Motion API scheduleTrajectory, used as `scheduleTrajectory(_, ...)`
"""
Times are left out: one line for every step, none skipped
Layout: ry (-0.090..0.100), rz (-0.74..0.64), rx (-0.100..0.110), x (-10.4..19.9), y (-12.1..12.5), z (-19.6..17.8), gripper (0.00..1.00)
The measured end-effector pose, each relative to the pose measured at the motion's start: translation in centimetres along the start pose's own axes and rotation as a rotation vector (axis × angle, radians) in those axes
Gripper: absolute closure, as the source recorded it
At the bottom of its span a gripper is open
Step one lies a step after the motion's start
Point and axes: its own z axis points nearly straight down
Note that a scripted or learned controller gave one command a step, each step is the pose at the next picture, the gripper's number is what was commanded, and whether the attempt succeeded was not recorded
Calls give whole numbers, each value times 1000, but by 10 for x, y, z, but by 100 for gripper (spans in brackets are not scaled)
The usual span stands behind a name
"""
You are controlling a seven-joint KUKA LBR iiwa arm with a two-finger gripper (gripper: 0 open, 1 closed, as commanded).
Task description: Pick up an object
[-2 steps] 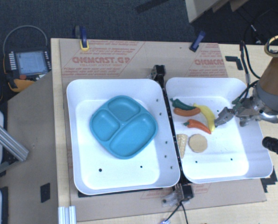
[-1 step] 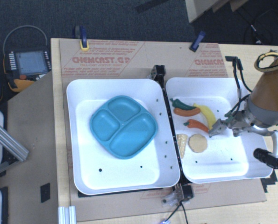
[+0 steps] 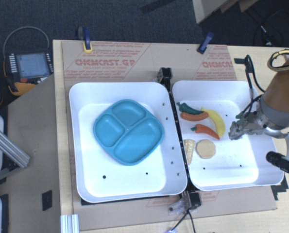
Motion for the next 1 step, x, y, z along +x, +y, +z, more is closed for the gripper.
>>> scheduleTrajectory(-3, -1, -6, -4, -5, -61, 100)
